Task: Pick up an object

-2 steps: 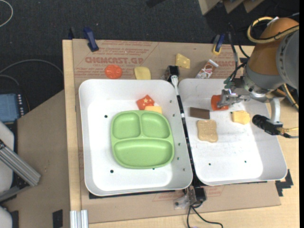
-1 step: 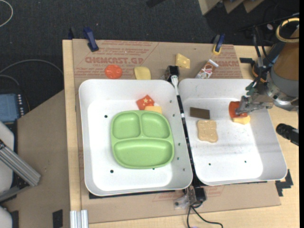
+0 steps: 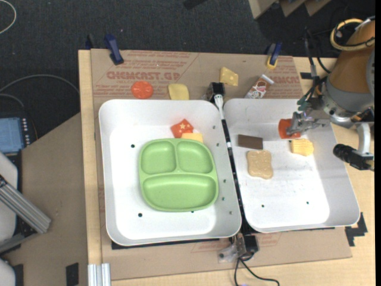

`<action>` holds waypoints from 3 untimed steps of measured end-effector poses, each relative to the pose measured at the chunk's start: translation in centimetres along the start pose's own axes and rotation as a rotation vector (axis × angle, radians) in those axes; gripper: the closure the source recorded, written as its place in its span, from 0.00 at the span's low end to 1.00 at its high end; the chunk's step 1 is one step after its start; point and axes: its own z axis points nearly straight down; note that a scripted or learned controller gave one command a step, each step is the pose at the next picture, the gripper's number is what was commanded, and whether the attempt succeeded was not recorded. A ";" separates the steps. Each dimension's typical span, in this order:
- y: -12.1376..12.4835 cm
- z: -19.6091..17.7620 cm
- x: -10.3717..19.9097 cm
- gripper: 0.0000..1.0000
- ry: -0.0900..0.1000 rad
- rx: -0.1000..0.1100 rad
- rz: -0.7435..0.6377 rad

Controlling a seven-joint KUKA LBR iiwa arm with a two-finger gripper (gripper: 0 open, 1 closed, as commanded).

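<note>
We see the tool low over the far side of the right bin, right at a small red piece. The piece lies on the bin floor at the tool's left side, touching or nearly so. We cannot tell how the tool is set, nor whether it has hold of anything. A yellow block sits just nearer the camera than the tool; a brown bar and a toast shape lie further left. We judge the red piece the likeliest target, so any correction runs leftward.
</note>
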 end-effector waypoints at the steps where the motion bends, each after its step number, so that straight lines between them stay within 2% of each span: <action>1: -0.1 -1.2 0.0 1.00 -0.001 -0.002 0.000; 2: -3.5 -6.2 3.7 1.00 0.005 0.007 0.000; 3: -4.4 -5.5 8.9 1.00 0.005 0.008 -0.001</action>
